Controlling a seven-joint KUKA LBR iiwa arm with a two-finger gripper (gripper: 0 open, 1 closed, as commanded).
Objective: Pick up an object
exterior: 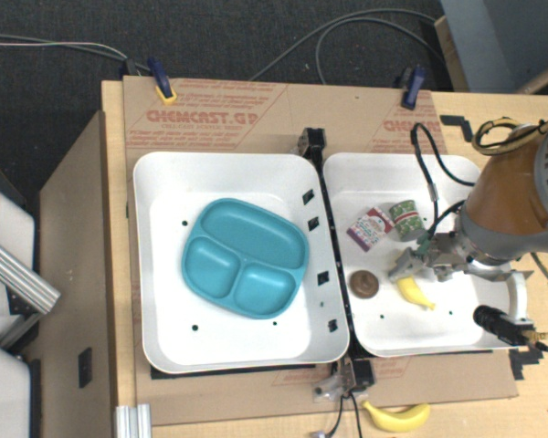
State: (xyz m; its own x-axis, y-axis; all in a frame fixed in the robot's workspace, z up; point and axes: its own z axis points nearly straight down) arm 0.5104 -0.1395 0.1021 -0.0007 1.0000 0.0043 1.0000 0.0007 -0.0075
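A cardboard-topped bench [219, 108] stands on dark carpet, held by blue clamps at its far edge, and bears two white bins. The left bin [155, 245] holds a teal divided plate [245, 256]. In the right bin [384, 336] a small yellow banana [416, 292] lies just right of a brown round cookie-like piece [364, 285], its long axis slanting from upper left to lower right. The gripper [420, 261] hangs just above the banana's upper end, possibly touching it; whether its jaws are open or closed cannot be told. A purple packet [369, 227] and a green cup [404, 218] lie beyond the banana. A second banana [397, 416] lies outside, on the bench's near edge.
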